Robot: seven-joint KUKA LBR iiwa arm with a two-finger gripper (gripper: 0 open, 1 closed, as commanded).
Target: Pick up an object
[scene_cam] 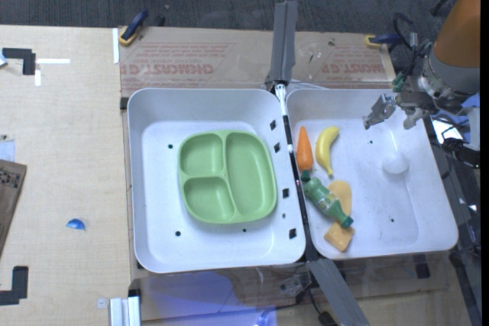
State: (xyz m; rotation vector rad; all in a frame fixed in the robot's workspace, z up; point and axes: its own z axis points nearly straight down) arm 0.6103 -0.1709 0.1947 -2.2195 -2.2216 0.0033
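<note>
The right bin (428, 233) holds an orange carrot (304, 148), a yellow banana (327, 148), a green bottle (327, 201) lying on its side, a pale yellow piece (343, 195) and an orange wedge (338, 237). All of these lie along the bin's left side. A small white object (395, 163) rests near the bin's middle right. My gripper (394, 114) hangs over the bin's back right part, above and behind the white object. It is open and nothing is between its dark fingers (375, 114).
The left bin (153, 240) holds a green divided plate (228, 176). A grey divider post (283, 42) rises behind the gap between the bins. Blue clamps (134, 25) hold the cardboard at the back. The arm's orange band (460, 27) stands at the right edge.
</note>
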